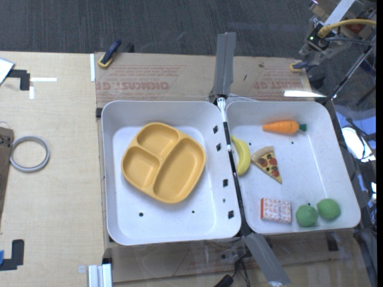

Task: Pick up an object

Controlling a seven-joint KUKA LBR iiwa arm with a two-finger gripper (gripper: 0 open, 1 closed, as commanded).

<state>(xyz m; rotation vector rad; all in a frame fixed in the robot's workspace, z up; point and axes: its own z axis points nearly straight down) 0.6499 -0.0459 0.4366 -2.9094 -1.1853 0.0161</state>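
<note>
A roll of tape [27,153] lies on the wooden bench [54,208], well to the left of the yellow plate [164,162]. That plate has 3 compartments and sits alone in the left bin [114,178], tilted slightly on the white floor. Behind the plate, past the bin's far rim, a sheet of cardboard [155,79] spreads across the bench, with a blue and yellow clamp [109,53] at its left corner.

Right of the plate, across the divider between the 2 bins, the right bin [335,142] holds 6 things. Nearest the plate is a banana [242,155], curved and lying just beside the divider wall. Just right of it is a pizza slice [267,164], a yellow wedge with red dots, close to the banana but apart from it. Farther from the plate, toward the back wall, an orange carrot [282,127] with a green tip lies on its side with open floor around it. Toward the front wall a small red and white box [276,210] lies flat, and right of it 2 green balls [318,212] sit touching each other near the bin's right corner.

Nothing overlaps any of these pieces. Farthest from the plate, parts of the arm [344,17] show above the far right corner; I cannot tell the state of the claw.
</note>
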